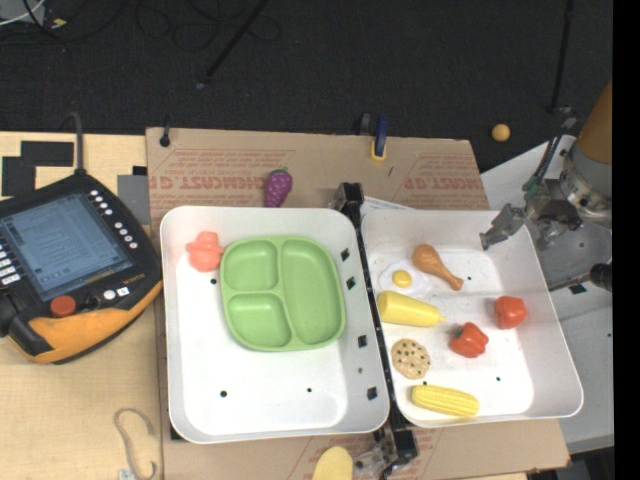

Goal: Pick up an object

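Probably the toy drumstick [438, 265] is light, stiff and smooth; its thin bone end suits gripping. The hand [522, 218] hovers nearby, its state unclear.

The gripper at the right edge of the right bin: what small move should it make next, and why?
Probably it should move left and down toward the brown toy chicken drumstick. The gripper hangs over the upper right rim of the right white bin, and nothing shows between its fingers. The drumstick is the nearest item and lies apart from the other toys.
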Tool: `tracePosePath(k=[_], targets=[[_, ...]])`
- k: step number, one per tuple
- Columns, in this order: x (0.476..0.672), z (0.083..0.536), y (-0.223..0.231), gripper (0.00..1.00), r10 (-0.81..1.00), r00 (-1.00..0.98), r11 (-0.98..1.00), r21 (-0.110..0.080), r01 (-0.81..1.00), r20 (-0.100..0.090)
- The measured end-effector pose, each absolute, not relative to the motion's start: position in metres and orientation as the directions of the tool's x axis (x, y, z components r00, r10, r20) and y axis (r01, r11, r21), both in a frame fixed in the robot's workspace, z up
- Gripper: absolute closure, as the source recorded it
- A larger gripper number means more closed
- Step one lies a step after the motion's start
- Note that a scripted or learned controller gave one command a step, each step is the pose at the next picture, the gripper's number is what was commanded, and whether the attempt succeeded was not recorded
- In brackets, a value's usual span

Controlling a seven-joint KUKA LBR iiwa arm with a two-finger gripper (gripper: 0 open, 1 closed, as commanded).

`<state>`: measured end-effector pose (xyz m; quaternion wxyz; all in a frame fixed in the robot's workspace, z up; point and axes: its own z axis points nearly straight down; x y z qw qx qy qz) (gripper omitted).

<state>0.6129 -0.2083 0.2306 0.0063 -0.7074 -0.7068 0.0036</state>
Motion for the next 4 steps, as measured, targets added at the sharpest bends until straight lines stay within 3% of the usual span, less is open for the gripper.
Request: tracePosePath(k=[1, 3, 4], targets=[[0.615, 0.239, -0.209, 0.00, 1.000, -0.001, 0.001, 0.000, 1.000, 0.000], [0.607, 0.116, -0.200, 0.00, 1.000, -0.003, 0.003, -0.006, 1.000, 0.002], [0.607, 0.086, -0.196, 0.00, 1.000, -0.006, 0.006, -0.004, 1.000, 0.002]])
